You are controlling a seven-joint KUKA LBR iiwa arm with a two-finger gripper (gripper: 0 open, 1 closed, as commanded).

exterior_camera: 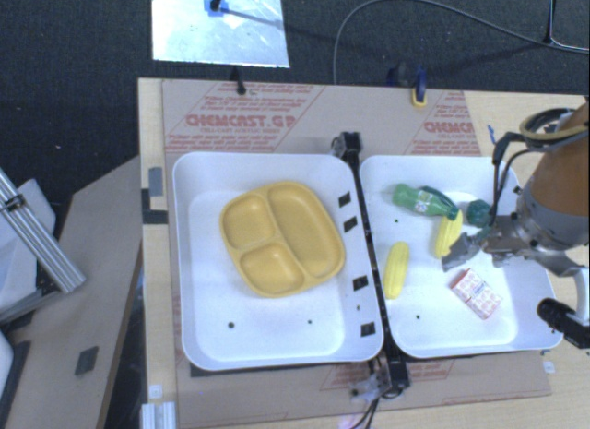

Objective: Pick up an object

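The right bin holds a green bottle lying on its side at the back. A small yellow piece lies just in front of the bottle. Another yellow piece, shaped like a corn cob, lies near the bin's left wall. A red-and-white packet lies toward the front right. My gripper hangs low over the right bin, just below the small yellow piece and above-left of the packet. I see nothing held in it.
The left bin holds a yellow divided plate. A teal object sits by the arm's wrist. A black divider with clips runs between the bins. Cables cross the right bin's back right corner.
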